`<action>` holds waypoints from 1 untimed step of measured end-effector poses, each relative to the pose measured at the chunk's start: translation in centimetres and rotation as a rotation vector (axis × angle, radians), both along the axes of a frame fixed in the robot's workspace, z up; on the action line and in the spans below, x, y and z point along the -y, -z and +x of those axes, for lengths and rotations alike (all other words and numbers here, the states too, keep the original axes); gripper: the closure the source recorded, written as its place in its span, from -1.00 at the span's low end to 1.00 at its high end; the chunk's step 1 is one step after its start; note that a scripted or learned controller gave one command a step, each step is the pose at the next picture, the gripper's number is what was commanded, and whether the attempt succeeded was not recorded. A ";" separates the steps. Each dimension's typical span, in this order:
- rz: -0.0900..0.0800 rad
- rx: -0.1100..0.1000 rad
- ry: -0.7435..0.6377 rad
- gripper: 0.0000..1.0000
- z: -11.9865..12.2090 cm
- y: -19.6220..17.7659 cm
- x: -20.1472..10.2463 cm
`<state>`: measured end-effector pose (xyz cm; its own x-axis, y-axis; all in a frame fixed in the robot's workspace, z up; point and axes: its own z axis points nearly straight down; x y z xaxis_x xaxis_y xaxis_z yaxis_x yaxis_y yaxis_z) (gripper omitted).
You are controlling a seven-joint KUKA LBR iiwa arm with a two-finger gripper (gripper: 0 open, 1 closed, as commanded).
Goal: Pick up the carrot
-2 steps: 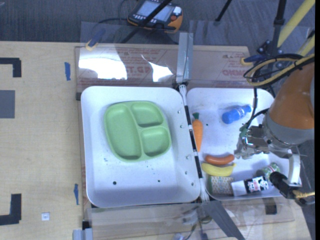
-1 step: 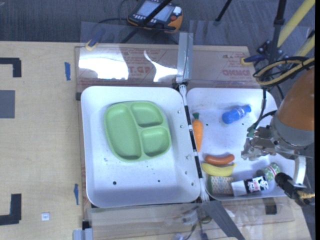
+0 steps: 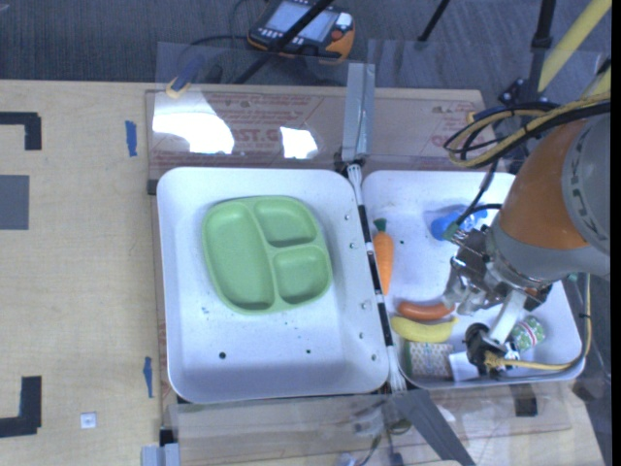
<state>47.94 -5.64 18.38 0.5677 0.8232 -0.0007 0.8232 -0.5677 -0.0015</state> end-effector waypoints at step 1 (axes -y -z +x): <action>-0.003 0.008 -0.051 1.00 0.1 9.6 6.2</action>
<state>48.09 -11.87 8.76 0.5251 0.8510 0.0013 0.8510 -0.5251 0.0066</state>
